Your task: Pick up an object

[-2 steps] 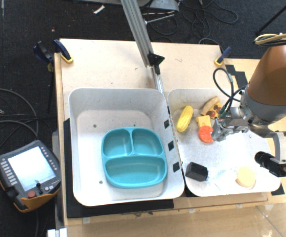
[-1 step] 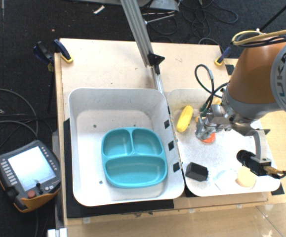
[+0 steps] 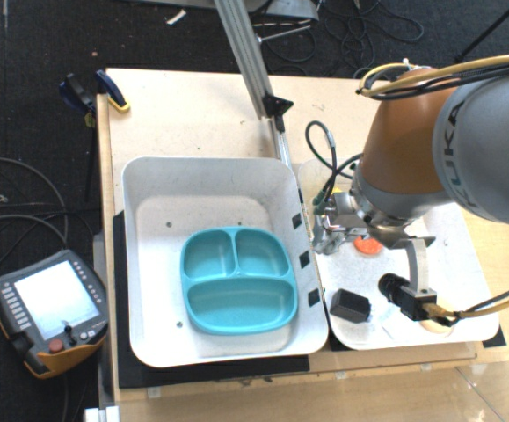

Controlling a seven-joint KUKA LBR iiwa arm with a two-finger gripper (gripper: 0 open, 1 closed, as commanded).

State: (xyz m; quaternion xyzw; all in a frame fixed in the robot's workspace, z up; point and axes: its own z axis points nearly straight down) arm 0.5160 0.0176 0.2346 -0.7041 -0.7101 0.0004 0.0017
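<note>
The grey arm (image 3: 447, 148) is reaching in from three o'clock and hanging over the right bin (image 3: 465, 319), its orange band covering much of that bin's upper half. The hand (image 3: 338, 227) is sitting at the arm's nine o'clock side, just beside the wall shared by the two bins; whether it is open or closed cannot be told, and nothing is showing in its grip. An orange object (image 3: 369, 245) is lying in the right bin just at the hand's four o'clock, partly under the arm. A black block (image 3: 350, 306) is resting toward six o'clock, near the bin's lower left corner, with bare white floor around it. The left bin (image 3: 149, 200) is holding a teal divided tray (image 3: 236, 280), which is lying close to the bin's right wall, leaving open room toward nine and twelve o'clock. The table (image 3: 184, 112) is showing bare wood at twelve o'clock.
</note>
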